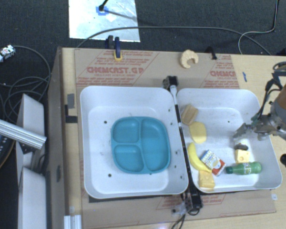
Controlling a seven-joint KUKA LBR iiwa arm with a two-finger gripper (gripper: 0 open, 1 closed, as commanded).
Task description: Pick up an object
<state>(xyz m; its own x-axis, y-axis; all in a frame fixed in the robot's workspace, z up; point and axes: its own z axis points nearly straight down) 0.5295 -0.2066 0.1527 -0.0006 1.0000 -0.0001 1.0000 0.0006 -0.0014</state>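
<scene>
The right bin holds several items. A tan bread piece and a pale yellow round piece lie by its left wall. Below them are a banana, a small red-and-white carton and a yellow block. A green bottle lies on its side near the front right, with a yellow wedge just above it. My gripper hangs low over the bin's right side, just above the wedge, with nothing seen held in it.
The left bin carries a blue divided plate. A tan croissant-like toy lies on the cardboard behind the bins. A blue and yellow clamp sits at the bench's back edge. Cables run across the floor.
</scene>
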